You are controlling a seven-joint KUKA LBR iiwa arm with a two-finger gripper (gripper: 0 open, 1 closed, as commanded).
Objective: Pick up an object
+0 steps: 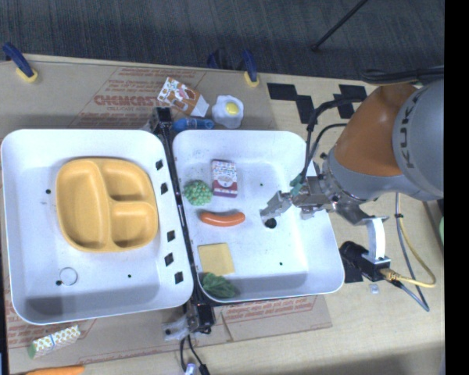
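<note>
Camera view from above: my end effector [275, 208] hangs low over the right bin [293, 276], reaching in from the right on the grey arm [399, 158] with its orange band. I cannot tell whether it is spread or pressed together, and I see nothing held in it. Just to its left lies a toy sausage [221, 218], lengthwise left to right, near but apart from the tip. Beyond that sit a green broccoli piece [196, 192] and a small red carton [224, 177], side by side. Nearer the front edge lie a yellow cheese slice [216, 258] and a leafy green piece [219, 286]. The left bin [23, 287] holds a yellow divided tray [108, 203]. To grasp well, I would judge the sausage the nearest target: centre over its middle, close across its narrow width, and keep clear of the broccoli. Both bins rest on the worktop [406, 326].
</note>
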